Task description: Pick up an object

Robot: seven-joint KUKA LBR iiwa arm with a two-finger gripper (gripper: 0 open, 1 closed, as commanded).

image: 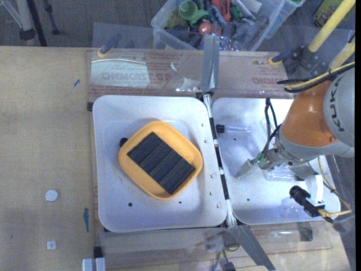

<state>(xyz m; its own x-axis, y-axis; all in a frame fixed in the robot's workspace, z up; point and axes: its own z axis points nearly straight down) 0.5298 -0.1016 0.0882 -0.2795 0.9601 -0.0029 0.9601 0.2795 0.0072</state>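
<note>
**Arm over the right bin, yellow object in the left**

We look down at a slant on two shallow white bins set side by side on a wooden bench. In the left bin lies a yellow, rounded-square object with a dark ribbed panel on its upper face; it sits near the bin's centre, turned so that one corner points toward 5 o'clock. A small dark piece shows just at its 10 o'clock edge (we cannot tell what it is).

The grey arm with its orange band enters from 3 o'clock and hangs over the right bin. Its gripper points toward 8 o'clock, low over the bin's floor near the divider; whether it is spread or pressed together we cannot tell. Nothing is seen between its tips.

In the right bin, a clear tube-like item with a dark cap lies at 11 o'clock, well apart from the gripper. A clear tub of coloured toys stands beyond the bins at 12 o'clock.
</note>
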